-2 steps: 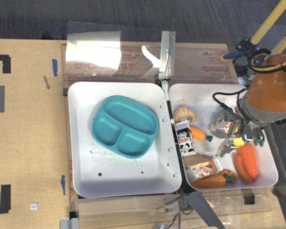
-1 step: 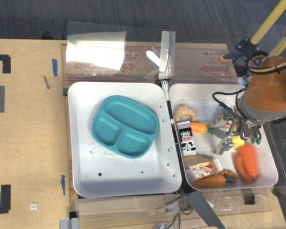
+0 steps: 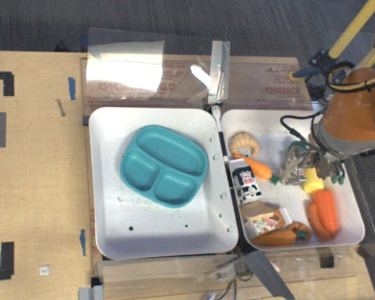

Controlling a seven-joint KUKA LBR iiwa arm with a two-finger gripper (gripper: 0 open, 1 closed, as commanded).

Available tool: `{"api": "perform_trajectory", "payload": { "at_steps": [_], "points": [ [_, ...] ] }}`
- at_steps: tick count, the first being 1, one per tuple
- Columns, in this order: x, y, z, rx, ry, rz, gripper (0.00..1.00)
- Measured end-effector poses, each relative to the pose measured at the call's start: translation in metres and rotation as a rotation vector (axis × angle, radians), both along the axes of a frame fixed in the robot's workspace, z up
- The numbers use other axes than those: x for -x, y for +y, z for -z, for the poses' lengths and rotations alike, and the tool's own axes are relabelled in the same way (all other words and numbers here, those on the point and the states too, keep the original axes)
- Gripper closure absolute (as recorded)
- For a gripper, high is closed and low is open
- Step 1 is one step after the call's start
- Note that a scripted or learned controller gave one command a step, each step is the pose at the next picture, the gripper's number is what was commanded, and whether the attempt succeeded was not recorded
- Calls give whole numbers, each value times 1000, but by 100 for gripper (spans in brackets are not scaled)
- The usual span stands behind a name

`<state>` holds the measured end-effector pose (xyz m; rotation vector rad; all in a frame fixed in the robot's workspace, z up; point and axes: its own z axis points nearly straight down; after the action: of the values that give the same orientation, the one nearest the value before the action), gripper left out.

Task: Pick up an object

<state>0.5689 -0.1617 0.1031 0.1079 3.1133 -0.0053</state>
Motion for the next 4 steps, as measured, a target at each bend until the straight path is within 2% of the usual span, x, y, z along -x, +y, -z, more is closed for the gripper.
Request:
{"api": "perform_trajectory", "payload": {
  "at_steps": [1,2,3,4],
  "points": [
    [-92,-15,-12,-6,19,87,100],
    [-11,28,13,-2,13,-27,100],
    [-10,29,13,-3,15,-27,0],
    [7,56,13,8,11,-194,0]
  ]
}}
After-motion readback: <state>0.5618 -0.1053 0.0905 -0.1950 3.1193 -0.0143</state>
